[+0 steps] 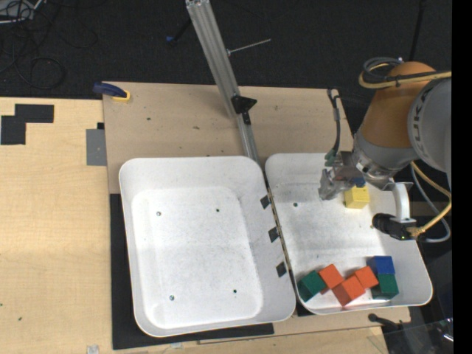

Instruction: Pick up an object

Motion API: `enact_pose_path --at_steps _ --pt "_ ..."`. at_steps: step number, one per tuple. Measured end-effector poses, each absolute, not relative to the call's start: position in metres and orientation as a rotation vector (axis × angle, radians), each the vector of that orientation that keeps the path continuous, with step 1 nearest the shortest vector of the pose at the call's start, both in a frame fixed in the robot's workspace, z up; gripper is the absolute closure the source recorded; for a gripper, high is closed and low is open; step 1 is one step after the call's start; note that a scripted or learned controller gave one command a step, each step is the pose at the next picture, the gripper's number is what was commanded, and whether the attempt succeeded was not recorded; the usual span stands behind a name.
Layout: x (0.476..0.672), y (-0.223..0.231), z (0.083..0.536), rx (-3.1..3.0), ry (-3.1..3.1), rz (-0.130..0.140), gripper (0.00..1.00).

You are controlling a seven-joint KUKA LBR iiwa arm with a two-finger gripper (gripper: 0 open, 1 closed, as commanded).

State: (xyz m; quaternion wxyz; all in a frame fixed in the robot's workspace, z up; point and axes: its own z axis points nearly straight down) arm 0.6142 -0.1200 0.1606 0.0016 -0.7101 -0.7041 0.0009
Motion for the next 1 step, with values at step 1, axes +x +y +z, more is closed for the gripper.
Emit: enact_pose_path --at_steps 1 --pt "0.6150 -0.1254 0.2034 -2.233 -2.211 -0.002 1.00"
